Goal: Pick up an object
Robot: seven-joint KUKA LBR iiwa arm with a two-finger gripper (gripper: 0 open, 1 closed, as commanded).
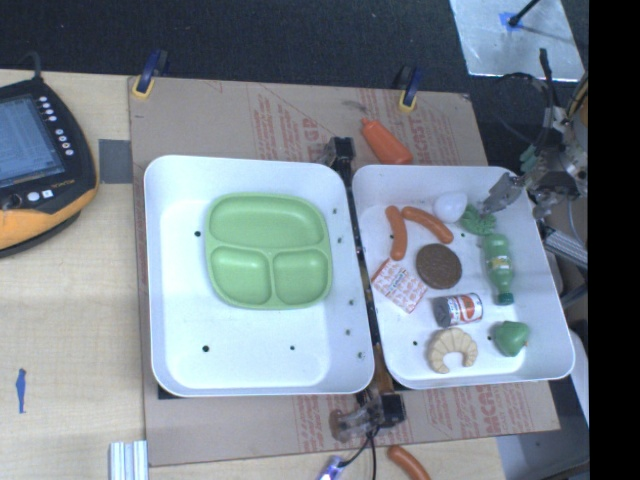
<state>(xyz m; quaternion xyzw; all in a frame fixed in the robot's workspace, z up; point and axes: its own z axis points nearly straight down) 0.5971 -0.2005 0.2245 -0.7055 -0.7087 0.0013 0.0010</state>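
- My gripper [497,196] hangs over the far right corner of the right white bin [400,360], reaching in from the right; I cannot tell its state from here, and nothing shows as held.
- Just beside it, toward the bin's middle, lies a small white rounded object [451,206].
- Directly below the tool, along the bin's right side, lies a green plastic bottle [496,261], its dark green top [477,222] nearest my tool.
- Further in from the bottle lie two orange-red sausages [427,224] [397,232], meeting at an angle.
- A round brown cookie-like disc [438,266] lies at the bin's middle, a red-and-white patterned packet [399,285] just to its left.
- Toward the bin's near edge lie a small red-labelled can [459,310] on its side, a tan croissant [452,349], and a green rounded lump [511,338] in the near right corner.
- The left white bin [180,358] holds a pale green three-compartment plate [269,251].
- Outside the right bin, past its far edge, an orange carrot-like piece [384,142] lies on the brown cardboard [280,128].
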